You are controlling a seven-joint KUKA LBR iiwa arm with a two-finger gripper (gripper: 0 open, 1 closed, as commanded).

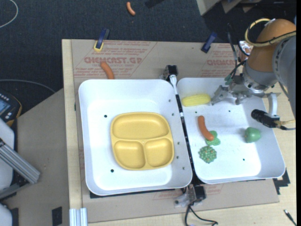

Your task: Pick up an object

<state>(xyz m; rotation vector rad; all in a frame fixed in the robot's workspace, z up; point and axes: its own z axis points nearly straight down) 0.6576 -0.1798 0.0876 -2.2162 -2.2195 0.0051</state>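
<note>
- While the grey arm (275,55) reaches in from your right, the bench (136,55) carries two white bins side by side: the left bin (94,140) holds a yellow divided tray (141,139), and the right bin (268,164) holds the loose toy food.
- Your tool (229,95) hangs over the right bin's far end, and from this slanted view you cannot tell how wide it stands or whether anything sits in it.
- Nearest pick, by this view, is the yellow corn cob (196,100), lying just beside the tool on its left, long axis running across the bin, left to right.
- Nearer you lies the orange sausage (204,127), long axis running roughly down the bin and tilted slightly, its lower end touching a small green piece (212,136).
- Close below that sits the broccoli floret (208,154); the round green fruit (252,134) lies well apart, toward the bin's right wall.
- Printed in red on the bench's board, repeated lettering (113,60) reads roughly "CHEMCAST GP"; the copy at right is cut off by the arm.
- Another orange sausage (107,70) rests on the bench outside the bins.
</note>
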